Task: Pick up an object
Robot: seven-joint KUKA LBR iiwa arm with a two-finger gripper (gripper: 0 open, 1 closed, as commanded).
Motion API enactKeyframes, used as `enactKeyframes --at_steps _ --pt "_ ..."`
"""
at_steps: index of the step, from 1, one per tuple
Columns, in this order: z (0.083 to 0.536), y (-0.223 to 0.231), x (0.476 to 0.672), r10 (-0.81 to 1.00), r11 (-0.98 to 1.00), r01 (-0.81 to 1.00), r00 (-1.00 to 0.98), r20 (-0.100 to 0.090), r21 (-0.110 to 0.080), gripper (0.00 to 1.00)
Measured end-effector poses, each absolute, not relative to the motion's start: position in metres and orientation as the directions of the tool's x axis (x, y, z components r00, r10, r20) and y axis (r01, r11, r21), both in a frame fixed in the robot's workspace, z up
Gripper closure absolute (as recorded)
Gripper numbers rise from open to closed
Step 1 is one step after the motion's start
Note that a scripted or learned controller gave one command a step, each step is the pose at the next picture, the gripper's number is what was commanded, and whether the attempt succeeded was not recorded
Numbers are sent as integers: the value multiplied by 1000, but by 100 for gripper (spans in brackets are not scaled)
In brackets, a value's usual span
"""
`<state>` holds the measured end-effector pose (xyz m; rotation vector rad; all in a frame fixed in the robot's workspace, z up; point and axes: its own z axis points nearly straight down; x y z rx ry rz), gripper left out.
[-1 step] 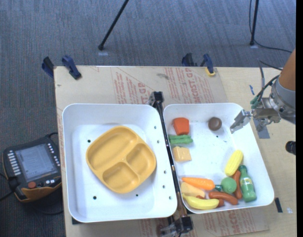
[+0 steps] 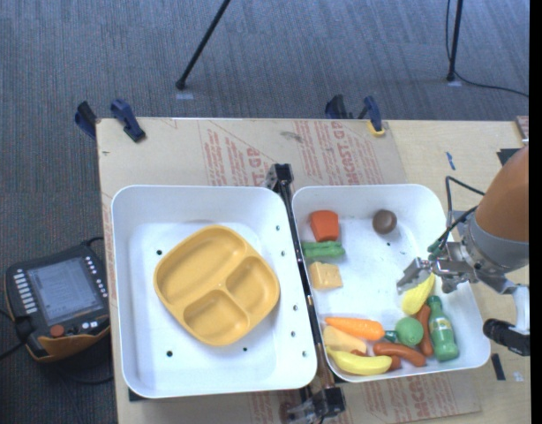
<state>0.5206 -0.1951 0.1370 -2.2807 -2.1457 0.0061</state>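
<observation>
Looking down on the bench (image 2: 412,153), I see the arm (image 2: 509,210) reaching in from the right edge, with the gripper (image 2: 418,276) low over the right bin (image 2: 359,193), near its right wall. The fingers (image 2: 410,275) look pressed against a yellow lemon-shaped piece (image 2: 418,295), though the view is too small for me to say whether they truly pinch it or merely touch its upper end. Just beside that piece, toward the bin's near right corner, lies a green bottle (image 2: 442,329), and a green ball (image 2: 410,331) sits next to it. Along the near wall I see a banana (image 2: 359,363), a carrot (image 2: 355,327) and a red sausage (image 2: 400,353) crowded together. By the left wall sit a red block (image 2: 324,225), a green pod (image 2: 323,251) and a cheese wedge (image 2: 325,276). A brown ball (image 2: 385,222) lies alone near the far wall. The left bin (image 2: 139,228) carries a yellow divided plate (image 2: 216,284).
</observation>
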Motion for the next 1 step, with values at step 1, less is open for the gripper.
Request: enactKeyframes --at_steps 1 --pt "89 -191 482 978 208 978 -208 4 12 0"
